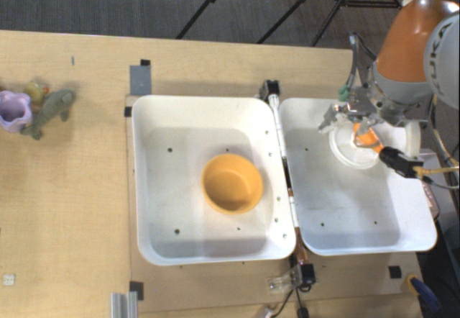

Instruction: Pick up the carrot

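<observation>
Camera view: carrot (369,139) just under tool (357,124), right bin (359,226)

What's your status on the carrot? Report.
Tool low over right bin, upper right corner. Carrot on white dish just under it; grasp not confirmed. Orange bowl in left bin, clear of the work.

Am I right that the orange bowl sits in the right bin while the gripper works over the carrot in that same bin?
Not quite: the camera view shows the orange bowl in the left bin. The gripper is indeed over the carrot in the right bin.
</observation>
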`<state>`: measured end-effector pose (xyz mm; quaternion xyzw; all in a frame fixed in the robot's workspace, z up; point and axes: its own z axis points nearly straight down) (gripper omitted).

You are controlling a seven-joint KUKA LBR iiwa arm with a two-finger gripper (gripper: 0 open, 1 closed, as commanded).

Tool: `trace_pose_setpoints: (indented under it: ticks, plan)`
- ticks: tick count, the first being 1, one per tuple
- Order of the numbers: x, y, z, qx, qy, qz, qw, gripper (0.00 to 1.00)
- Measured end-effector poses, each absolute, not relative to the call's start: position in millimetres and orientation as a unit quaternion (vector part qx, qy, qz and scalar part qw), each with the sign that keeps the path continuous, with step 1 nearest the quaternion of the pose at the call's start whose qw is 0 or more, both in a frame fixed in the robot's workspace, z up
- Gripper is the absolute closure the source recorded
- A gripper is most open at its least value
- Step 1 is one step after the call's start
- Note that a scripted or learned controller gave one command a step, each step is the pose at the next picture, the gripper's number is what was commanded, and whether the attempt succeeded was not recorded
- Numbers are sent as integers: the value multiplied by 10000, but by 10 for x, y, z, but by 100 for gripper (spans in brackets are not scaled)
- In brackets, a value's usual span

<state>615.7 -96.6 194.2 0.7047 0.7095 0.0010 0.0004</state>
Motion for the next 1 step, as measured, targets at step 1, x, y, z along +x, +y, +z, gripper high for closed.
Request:
trace_pose_setpoints:
  ticks: [1]
  plan:
    - [6437,-1432,2207,6958,7182,22,32,0]
